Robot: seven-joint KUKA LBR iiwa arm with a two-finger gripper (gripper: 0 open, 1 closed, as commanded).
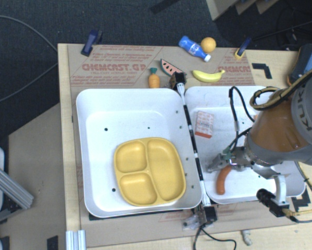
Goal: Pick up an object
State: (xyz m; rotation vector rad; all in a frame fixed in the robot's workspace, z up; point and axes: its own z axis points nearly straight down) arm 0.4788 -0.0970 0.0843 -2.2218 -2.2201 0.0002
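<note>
Near the right bin's (239,196) front edge, the gripper (224,161) is seen just above a toy sausage (222,181), whose long axis runs near-to-far; whether anything is pinched cannot be told.

Both bins look like thin moulded plastic: the left bin (93,113) and the right bin (218,100) are white, smooth and faintly glossy. The yellow divided plate (149,171) is matt plastic with soft, rounded ridges. The bench (67,139) beneath reads as pale wood or board, its top covered in brown printed cardboard (114,64), dull and flat. The small packet (204,124) seems printed paper or film. The orange sausage-shaped toy (222,181) looks smooth, slightly shiny plastic. The gripper (223,163) appears bare grey metal, and the banana (208,76) glossy plastic
</note>
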